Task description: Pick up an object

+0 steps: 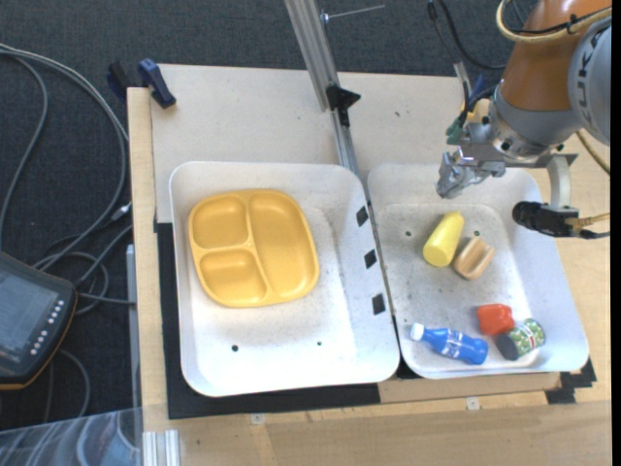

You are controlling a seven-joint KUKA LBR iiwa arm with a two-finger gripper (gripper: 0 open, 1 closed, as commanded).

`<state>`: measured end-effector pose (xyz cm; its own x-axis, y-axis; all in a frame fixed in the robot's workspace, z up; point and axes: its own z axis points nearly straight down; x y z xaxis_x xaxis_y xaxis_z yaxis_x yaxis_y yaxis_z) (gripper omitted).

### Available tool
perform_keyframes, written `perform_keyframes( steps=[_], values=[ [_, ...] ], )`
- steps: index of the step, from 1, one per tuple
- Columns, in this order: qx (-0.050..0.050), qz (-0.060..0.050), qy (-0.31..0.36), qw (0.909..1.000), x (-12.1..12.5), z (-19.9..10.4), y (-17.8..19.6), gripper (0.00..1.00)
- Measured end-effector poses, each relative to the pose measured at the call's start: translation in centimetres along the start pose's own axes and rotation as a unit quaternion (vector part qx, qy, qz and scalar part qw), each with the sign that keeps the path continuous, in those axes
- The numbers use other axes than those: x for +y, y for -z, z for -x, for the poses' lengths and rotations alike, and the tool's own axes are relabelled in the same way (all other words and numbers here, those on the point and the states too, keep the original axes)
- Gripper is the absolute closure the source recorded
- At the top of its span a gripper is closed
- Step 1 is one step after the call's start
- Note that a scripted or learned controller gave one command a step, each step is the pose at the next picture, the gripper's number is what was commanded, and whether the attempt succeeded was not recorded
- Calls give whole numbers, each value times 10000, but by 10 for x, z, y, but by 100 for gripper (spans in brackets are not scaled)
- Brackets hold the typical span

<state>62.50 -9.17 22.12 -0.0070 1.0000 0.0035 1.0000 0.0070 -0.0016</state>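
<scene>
My gripper [452,183] hangs over the far part of the right bin [393,260], above and a little behind a yellow cylinder [443,239]. Nothing shows between its fingers. Touching the cylinder's right side lies a tan bread-like piece [473,257]. Nearer the front of the same bin lie a blue bottle [449,344], a red block [495,317] and a green can with a dark end [522,339].
The left bin [340,318] holds a yellow divided plate [253,247]. A metal pole [312,42] slants up from the gap between the bins. A black camera [543,217] sticks out over the right bin's far right side. Cables and a tablet [29,318] lie left of the bench.
</scene>
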Motion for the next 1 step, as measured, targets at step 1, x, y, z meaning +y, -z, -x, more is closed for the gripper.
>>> perform_keyframes(
  steps=[1],
  values=[
    [0,-5,3,10000,2,-61,-4,100]
  ],
)
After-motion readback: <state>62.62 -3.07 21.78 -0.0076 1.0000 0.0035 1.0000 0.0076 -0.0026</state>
